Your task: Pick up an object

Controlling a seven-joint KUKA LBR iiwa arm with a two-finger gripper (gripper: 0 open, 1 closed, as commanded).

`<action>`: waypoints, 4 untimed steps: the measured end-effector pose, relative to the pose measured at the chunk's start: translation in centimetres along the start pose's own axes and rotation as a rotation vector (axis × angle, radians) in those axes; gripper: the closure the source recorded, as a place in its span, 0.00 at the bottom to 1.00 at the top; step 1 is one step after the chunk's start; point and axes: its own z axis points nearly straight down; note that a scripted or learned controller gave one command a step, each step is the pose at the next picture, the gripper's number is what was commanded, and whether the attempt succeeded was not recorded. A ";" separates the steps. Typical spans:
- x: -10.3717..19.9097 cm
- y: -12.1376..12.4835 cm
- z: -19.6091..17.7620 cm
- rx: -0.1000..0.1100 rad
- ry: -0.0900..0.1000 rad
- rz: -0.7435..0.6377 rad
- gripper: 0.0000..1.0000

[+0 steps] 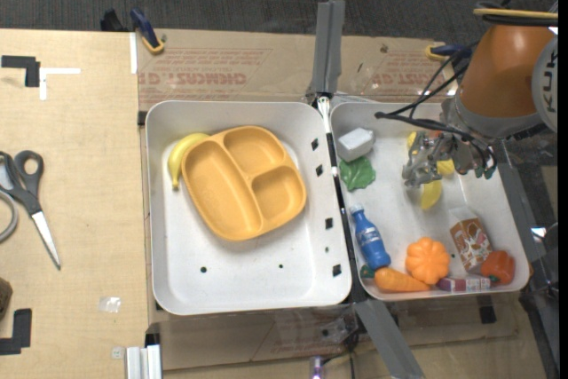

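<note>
Bench: pale wood – scissors (31, 195) at 9 o'clock.
Floor: dark carpet, 12 o'clock.
Gripper (424, 176): over right bin (512, 200) – grip state can't be told.

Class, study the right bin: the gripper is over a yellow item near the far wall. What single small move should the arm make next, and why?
Probably a short, straight descent. The gripper hangs just above the yellow item in the right bin, and nothing shows between its fingers. The orange pumpkin and blue bottle lie apart from it, nearer the camera, so they should not obstruct a descent.
</note>
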 end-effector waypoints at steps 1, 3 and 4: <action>-2.1 3.6 1.1 -0.003 0.005 0.003 1.00; -0.4 -1.6 -8.3 -0.001 0.006 0.230 1.00; 8.5 -0.7 0.7 -0.001 0.010 0.262 1.00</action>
